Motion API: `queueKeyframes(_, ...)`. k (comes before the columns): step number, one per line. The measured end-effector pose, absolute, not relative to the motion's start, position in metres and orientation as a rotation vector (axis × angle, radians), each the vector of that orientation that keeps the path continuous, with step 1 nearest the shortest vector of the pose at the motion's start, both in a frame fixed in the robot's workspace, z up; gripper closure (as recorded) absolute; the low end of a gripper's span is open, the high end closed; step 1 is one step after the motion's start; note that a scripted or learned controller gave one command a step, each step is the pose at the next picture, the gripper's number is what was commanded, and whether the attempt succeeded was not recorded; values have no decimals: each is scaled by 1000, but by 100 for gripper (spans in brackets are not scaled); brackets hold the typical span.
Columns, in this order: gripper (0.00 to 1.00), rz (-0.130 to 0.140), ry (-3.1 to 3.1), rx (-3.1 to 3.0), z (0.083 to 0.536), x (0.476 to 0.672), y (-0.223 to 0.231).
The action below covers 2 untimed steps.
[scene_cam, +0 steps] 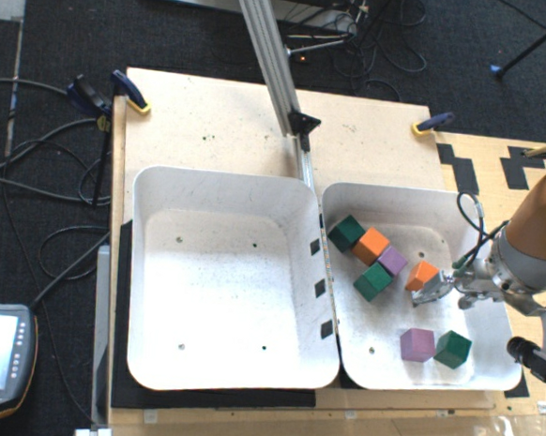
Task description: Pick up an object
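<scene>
Several coloured blocks lie in the right bin (415, 207). A dark green block (347, 233), an orange block (373, 245), a pale purple block (393, 261) and a green block (373, 282) cluster near its left wall. A small orange block (423, 274) sits mid-bin. My gripper (434, 291) is low over the bin, right against that orange block's lower right side. A purple block (417, 344) and a green block (453, 349) rest side by side near the bin's front edge.
The left bin (148, 250) stands beside the right one, sharing a raised divider (324, 263). A metal pole (271, 57) slants up from the back of the bench. The arm's body (534, 247) overhangs the right bin's right rim.
</scene>
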State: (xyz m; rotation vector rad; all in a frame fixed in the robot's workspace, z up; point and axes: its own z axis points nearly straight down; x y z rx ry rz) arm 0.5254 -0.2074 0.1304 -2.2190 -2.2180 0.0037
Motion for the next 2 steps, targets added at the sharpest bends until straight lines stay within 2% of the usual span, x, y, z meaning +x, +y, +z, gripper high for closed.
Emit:
queueKeyframes(1, 100, 0, -2223, -2223, 143, 527, -208)
queueKeyframes(2, 100, -5, -2230, -2224, 203, 522, -204)
